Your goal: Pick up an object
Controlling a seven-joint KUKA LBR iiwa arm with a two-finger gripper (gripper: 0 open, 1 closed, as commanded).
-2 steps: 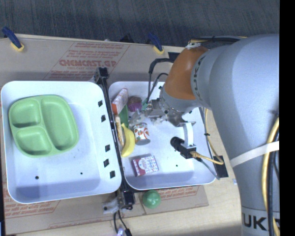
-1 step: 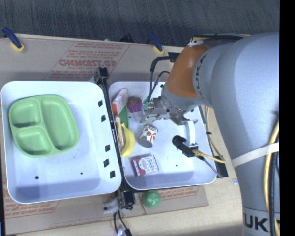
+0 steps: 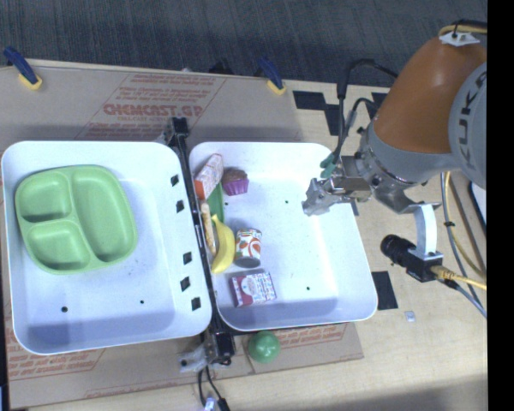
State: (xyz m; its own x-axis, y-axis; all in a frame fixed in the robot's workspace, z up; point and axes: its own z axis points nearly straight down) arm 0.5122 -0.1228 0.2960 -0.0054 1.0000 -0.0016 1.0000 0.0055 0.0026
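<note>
Can (image 3: 248, 247), banana (image 3: 222, 247) and box (image 3: 254, 288) crowd the right bin's (image 3: 343, 268) left wall, so your gripper (image 3: 319, 197), grip state untellable, hangs well apart from them.

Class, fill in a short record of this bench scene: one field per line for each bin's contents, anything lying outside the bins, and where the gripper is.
left bin: green divided plate
right bin: banana, red-and-white can, red box, small carton, purple item, all in the bin's left part
outside bins: green ball on the cardboard in front of the right bin
gripper: over the right bin's right side, nothing seen between its fingers
</note>
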